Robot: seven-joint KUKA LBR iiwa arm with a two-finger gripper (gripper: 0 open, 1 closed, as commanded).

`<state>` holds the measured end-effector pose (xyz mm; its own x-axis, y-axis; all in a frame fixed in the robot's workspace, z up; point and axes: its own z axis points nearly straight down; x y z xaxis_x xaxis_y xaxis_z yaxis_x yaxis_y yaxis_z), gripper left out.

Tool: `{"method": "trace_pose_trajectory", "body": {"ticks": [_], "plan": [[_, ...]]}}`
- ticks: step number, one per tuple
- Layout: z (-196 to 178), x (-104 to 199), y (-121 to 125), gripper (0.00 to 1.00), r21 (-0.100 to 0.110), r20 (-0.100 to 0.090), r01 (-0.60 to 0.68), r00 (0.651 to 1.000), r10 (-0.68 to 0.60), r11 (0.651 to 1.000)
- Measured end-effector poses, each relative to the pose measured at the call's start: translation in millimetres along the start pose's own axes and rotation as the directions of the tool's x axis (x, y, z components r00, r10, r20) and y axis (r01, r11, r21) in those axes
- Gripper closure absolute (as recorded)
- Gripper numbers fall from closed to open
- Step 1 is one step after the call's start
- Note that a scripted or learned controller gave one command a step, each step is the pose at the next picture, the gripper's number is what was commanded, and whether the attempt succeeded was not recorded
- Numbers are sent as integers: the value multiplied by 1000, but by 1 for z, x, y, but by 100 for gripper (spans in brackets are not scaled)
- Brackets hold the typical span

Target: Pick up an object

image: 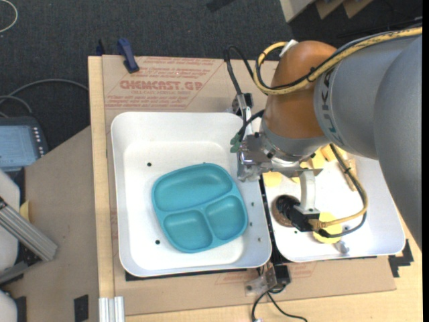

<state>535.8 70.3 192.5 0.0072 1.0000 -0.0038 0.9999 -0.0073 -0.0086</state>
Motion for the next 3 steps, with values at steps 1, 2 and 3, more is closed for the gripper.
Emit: {"method": "trace_pose_trajectory", "body": {"ticks": [1,2,3], "plan": [[-69,87,33,100,-17,-6,13,1000,-14,1000],[25,143,58,100,-7,-6,10,1000,-10,1000],[-37,155,-56,100,0,-5,12,1000,-12,1000]]}}
